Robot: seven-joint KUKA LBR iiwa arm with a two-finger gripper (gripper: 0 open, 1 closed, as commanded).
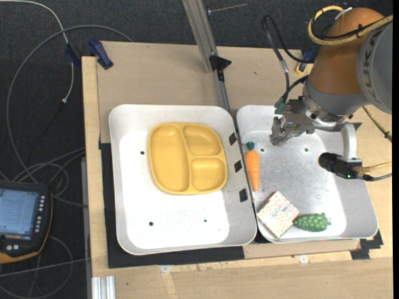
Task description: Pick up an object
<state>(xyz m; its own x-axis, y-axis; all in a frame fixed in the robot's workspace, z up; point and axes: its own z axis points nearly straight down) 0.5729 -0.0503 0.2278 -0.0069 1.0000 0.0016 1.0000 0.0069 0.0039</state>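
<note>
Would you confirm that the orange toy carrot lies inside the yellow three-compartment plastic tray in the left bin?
Not quite: the camera view shows the orange toy carrot lying in the right white bin, against its left wall. The yellow three-compartment plastic tray sits in the left bin.

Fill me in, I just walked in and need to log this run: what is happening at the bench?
A grey and orange robot arm reaches in from the right, its hand poised over the upper part of the right bin. That bin has a toy carrot by its left wall, plus a small patterned box and a green bunch of grapes near its front edge. None is picked up yet. A yellow divided tray sits in the left bin.
</note>
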